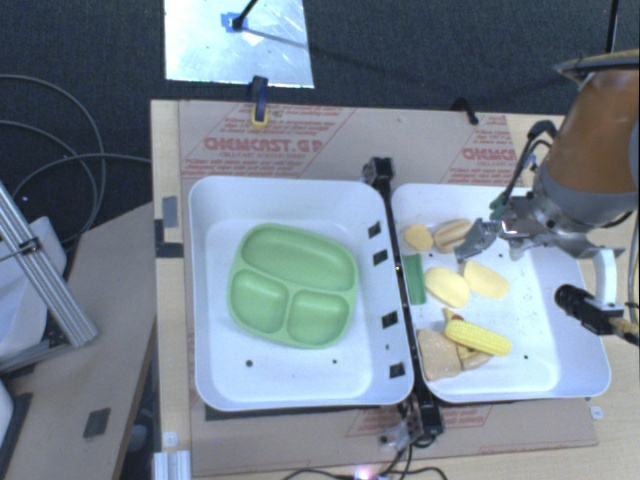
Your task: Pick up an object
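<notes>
The right bin (565,363) holds several toy foods. A small yellow piece (418,237) and a tan bun (452,232) lie at its far left. Two pale yellow ovals (447,287) (487,280) sit mid-bin. A corn cob (478,338) rests on a tan bread slice (437,354) near the front. My gripper (479,240) hangs low over the bin, just right of the bun and above the ovals. Nothing shows as held in it.
The left bin (215,368) carries a green divided plate (292,285). A green strip (413,278) lies along the black divider (395,288) between the bins. A black part of the arm (590,310) hangs over the right bin's right side.
</notes>
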Tool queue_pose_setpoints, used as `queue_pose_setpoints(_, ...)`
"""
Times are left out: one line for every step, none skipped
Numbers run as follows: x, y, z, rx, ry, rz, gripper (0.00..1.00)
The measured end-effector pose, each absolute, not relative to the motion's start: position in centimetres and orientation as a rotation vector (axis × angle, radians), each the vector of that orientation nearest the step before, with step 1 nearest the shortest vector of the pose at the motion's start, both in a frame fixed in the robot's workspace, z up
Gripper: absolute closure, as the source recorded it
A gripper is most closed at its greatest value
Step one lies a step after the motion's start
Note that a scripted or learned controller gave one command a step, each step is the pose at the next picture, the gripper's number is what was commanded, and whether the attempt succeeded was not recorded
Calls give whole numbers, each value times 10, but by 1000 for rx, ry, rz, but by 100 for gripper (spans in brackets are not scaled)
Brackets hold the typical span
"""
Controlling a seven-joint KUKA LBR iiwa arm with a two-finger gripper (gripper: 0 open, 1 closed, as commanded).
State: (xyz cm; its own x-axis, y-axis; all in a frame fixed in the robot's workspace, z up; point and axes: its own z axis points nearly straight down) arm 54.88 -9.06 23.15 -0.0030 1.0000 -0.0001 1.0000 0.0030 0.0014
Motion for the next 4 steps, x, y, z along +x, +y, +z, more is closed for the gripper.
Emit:
queue_pose_setpoints(497,-84,124,2228,2228,-8,0)
queue_pose_setpoints(490,-98,94,2225,2222,-3,0)
queue_pose_setpoints(493,-98,107,2219,2218,5,100)
queue_pose_setpoints(492,-95,89,2211,2202,13,100)
